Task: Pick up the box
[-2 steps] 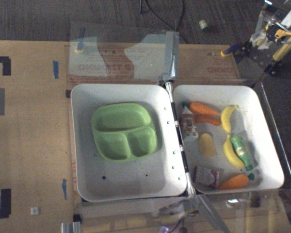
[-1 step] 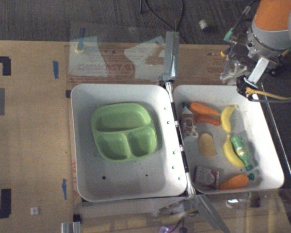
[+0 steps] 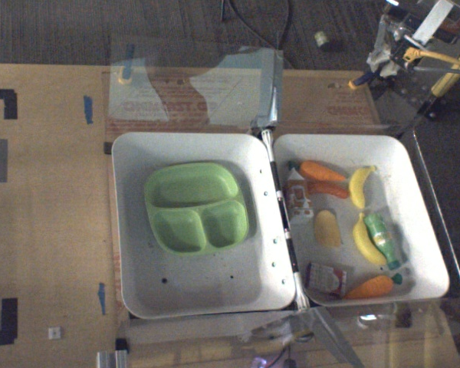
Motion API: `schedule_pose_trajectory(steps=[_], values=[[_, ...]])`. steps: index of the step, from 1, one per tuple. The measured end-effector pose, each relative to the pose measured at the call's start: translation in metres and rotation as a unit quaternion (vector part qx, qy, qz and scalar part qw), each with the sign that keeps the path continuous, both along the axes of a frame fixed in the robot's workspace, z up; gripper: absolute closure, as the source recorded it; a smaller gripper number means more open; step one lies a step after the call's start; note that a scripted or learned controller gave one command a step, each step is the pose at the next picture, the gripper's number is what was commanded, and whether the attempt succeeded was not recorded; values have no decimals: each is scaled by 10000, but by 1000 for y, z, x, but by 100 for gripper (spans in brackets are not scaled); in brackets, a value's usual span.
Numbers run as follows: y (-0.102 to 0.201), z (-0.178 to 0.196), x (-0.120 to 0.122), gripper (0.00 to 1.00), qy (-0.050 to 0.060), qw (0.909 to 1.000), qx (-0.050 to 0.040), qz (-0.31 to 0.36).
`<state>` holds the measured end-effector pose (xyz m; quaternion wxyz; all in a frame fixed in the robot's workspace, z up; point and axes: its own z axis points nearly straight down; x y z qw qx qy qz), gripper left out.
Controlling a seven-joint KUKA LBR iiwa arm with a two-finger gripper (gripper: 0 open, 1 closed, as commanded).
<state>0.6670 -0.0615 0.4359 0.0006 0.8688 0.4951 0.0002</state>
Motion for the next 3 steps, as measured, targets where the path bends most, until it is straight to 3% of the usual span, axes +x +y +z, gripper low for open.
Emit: schedule_pose_trajectory(steps=[1, 2, 3], values=[[53, -125, -59, 100, 10, 9962, 6, 867], [41, 0, -17, 100, -3, 9992, -1, 395], [145, -101, -28, 100, 17, 9994, 6, 337]])
